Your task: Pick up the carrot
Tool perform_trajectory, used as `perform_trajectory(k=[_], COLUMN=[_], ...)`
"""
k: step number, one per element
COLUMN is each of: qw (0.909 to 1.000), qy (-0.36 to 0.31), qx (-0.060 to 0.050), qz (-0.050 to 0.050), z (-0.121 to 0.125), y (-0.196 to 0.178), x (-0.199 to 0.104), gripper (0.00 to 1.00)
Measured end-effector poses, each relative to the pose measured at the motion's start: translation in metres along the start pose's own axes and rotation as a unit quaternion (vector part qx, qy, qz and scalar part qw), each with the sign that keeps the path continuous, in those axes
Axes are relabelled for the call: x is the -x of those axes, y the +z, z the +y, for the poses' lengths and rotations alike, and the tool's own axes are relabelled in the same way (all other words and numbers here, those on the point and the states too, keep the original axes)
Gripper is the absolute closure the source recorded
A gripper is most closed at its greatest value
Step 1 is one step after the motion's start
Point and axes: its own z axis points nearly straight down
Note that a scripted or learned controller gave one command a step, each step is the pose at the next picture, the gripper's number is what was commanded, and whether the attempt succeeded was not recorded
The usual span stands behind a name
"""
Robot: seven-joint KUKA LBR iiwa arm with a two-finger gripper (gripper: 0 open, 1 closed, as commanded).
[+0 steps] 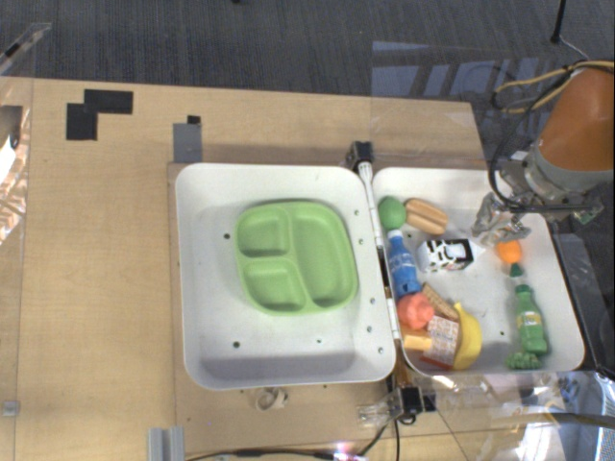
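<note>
The carrot [508,251], a small orange piece with a green tip, lies near the right wall of the right bin [567,286]. My gripper [502,223] hangs just above and behind it, over the bin's back right part, under the orange wrist band. Its metal fingers [488,221] look spread apart and open, with nothing between them. The carrot sits free on the bin floor, just in front of the fingertips.
A green bottle [528,325] lies in front of the carrot. To its left sit a black-and-white toy [449,254], a bun [427,216], a green ball [391,212], a blue bottle [402,267] and a banana [468,339]. The left bin holds a green divided plate [293,257].
</note>
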Motion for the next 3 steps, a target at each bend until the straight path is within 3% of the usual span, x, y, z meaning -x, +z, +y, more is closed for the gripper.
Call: perform_trajectory(k=[1,2,3], qw=[1.0,0.9998,0.9998], qy=[0.0,0.017,0.017], qx=[0.001,0.007,0.001], qz=[0.0,0.004,-0.002], z=[0.0,0.003,0.0], y=[0.001,0.016,0.0], x=[0.0,-0.001,0.003], gripper=[0.0,0.0,1.0])
